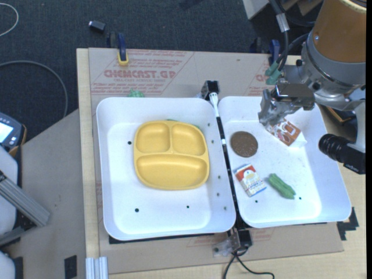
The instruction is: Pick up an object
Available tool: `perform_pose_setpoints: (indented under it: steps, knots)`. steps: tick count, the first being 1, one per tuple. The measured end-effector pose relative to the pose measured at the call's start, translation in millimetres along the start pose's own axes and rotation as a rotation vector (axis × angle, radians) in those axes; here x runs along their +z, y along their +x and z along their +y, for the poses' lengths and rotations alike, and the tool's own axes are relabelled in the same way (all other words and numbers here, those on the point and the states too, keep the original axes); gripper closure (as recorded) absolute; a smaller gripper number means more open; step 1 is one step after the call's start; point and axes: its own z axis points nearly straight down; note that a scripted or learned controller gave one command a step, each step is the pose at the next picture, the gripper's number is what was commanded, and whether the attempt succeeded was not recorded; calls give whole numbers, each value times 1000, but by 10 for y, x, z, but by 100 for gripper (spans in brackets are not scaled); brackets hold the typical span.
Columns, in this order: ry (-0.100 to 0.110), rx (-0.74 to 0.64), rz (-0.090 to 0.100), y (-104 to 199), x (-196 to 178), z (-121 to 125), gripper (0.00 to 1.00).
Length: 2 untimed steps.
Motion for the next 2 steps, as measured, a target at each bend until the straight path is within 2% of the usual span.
perform_pose_setpoints:
  steps: [1, 2]
  knots:
    - [10, 6, -1, -431, 351, -9, 100]
    - [-2, -1, 1, -94, -189, 2, 100]
